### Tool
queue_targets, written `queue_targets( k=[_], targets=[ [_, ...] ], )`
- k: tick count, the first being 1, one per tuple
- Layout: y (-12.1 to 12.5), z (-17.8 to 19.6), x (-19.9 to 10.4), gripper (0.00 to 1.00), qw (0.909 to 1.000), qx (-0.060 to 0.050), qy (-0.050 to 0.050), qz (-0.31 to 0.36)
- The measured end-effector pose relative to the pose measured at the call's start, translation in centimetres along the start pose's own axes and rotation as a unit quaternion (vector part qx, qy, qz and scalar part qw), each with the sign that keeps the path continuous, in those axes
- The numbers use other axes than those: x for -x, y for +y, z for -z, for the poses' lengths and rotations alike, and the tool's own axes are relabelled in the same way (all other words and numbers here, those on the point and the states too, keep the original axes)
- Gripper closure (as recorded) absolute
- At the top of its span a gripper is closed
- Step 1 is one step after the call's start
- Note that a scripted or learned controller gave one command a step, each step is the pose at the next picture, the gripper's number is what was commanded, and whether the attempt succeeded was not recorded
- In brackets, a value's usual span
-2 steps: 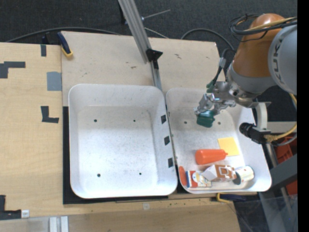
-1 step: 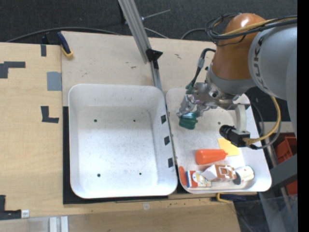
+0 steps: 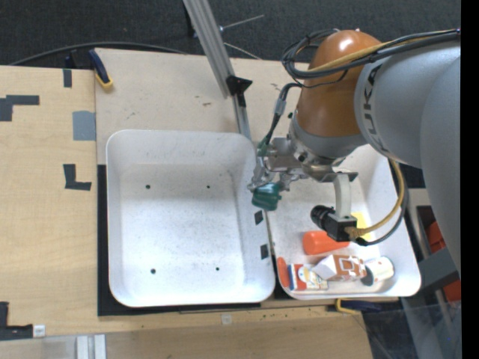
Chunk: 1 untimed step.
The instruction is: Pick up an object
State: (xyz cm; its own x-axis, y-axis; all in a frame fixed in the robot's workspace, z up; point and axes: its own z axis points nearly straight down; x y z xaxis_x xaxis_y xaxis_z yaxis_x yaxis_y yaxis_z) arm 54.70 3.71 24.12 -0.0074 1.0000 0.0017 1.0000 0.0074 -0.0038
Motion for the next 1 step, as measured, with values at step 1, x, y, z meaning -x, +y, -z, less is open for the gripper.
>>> queue_targets(
  k=[1],
  targets=[
    [-0.71, -1.51, -5.41, 1.00, 1.0000, -0.001, 0.000, 0.000]
  ],
)
